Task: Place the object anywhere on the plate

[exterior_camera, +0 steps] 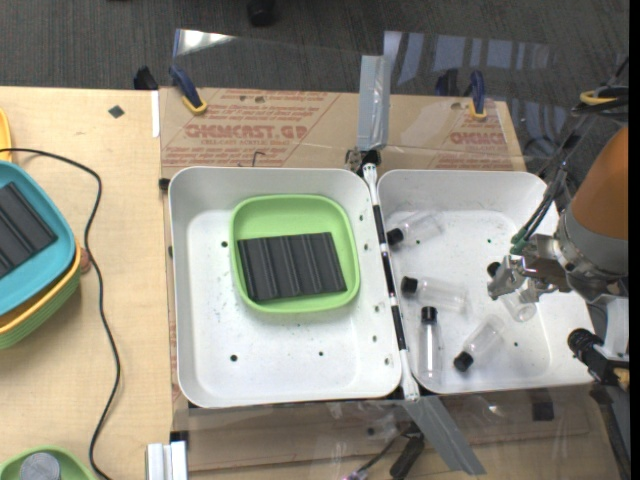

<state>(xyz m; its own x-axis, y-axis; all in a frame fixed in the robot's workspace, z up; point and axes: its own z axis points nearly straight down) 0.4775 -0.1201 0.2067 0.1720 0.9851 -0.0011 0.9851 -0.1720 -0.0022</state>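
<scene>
Two white bins, plate on the left, vials on the right.
The left bin point(200, 358) holds a green plate point(340, 230) with a dark ridged pad point(290, 266). Clear vials point(428, 336) lie scattered in the right bin point(450, 190); the gripper point(508, 280) hangs over them, finger state unclear.

Right bin point(470, 183): clear vials point(428, 336) scattered across centre and lower floor; upper right corner open. Divider rims point(385, 268) stand between bins. Left bin point(200, 268): green plate point(293, 213) fills upper centre, lower floor unobstructed.
</scene>
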